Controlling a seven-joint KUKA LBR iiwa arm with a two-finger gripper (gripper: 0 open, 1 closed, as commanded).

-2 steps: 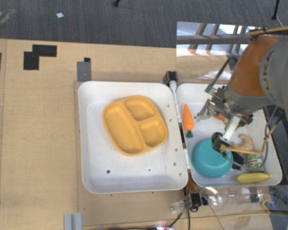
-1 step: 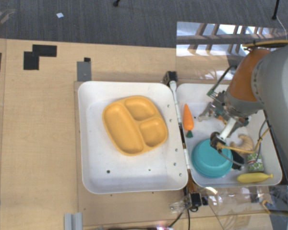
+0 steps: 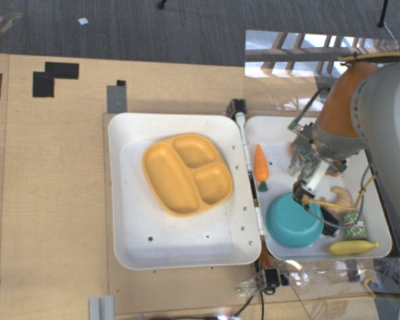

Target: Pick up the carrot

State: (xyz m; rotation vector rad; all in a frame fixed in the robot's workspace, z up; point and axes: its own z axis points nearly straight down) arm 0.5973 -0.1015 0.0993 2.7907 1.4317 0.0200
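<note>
From my remote station I look down on two shallow white bins set side by side on a tan bench [image 3: 53, 199]. The left bin [image 3: 130, 245] holds a yellow divided plate [image 3: 185, 173] with three compartments, lying near the bin's middle. The right bin [image 3: 280, 132] holds the remaining items. The carrot [image 3: 261, 165], orange with a small green tip at its near end, lies along the right bin's left wall, roughly lengthwise from far to near, with its green end just beside the teal bowl [image 3: 293, 222]. The bowl sits in the near part of the right bin. A yellow banana [image 3: 353, 247] lies near the bin's near right corner, with a small green-and-white packet [image 3: 355, 230] just beyond it, and a tan toy figure [image 3: 342, 199] lies farther in.

The grey arm [image 3: 387, 119] enters from the right, its orange band [image 3: 340, 105] above the wrist. The gripper [image 3: 305, 191] hangs over the middle of the right bin, its tip close to the far right rim of the teal bowl and well apart from the carrot, which lies free to its left. I see nothing clearly between its fingers, but I cannot tell whether they are spread or closed.
</note>
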